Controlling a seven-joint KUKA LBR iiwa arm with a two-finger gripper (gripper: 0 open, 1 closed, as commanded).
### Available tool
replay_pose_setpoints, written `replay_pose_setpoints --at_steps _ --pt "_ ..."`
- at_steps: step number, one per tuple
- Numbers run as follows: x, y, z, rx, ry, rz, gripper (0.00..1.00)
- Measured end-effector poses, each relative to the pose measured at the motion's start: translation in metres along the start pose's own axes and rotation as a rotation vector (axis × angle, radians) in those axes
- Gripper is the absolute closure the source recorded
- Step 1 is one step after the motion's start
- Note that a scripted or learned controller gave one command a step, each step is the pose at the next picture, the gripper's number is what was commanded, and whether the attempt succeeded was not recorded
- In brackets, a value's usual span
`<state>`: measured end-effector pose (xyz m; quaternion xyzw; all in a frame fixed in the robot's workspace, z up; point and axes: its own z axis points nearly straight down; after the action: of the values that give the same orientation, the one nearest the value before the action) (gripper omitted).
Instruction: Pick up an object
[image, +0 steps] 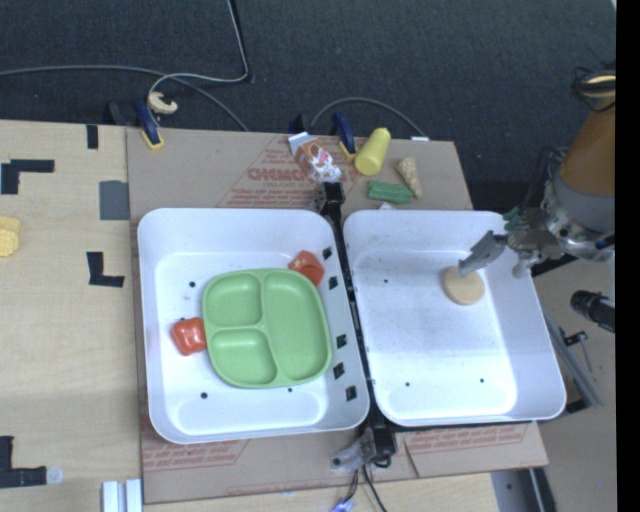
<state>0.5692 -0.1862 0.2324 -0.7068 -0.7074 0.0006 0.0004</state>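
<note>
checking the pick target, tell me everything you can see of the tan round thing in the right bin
The tan round thing is a small, flat, cookie-like disc, pale beige with a matte look. It lies on the floor of the right bin, in its upper right part, apart from the walls. The claw reaches to its top edge; contact cannot be judged.

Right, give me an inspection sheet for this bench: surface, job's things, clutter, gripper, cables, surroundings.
Surface: two white bins side by side, the left bin and the right bin, on a cardboard sheet.
Job's things: tan round piece in the right bin; green divided plate in the left bin with a red piece at its left and another red piece at its upper right.
Clutter: yellow item, green item, tan item and small packet behind the bins.
Gripper: gripper just above the tan round piece.
Cables: grey cable behind the bench.
Surroundings: dark floor.
</note>
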Motion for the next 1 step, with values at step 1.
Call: replay_pose_setpoints --at_steps 1 --pt "-0.0333 0.0303 0.0805 0.003 0.000 0.001 0.00"
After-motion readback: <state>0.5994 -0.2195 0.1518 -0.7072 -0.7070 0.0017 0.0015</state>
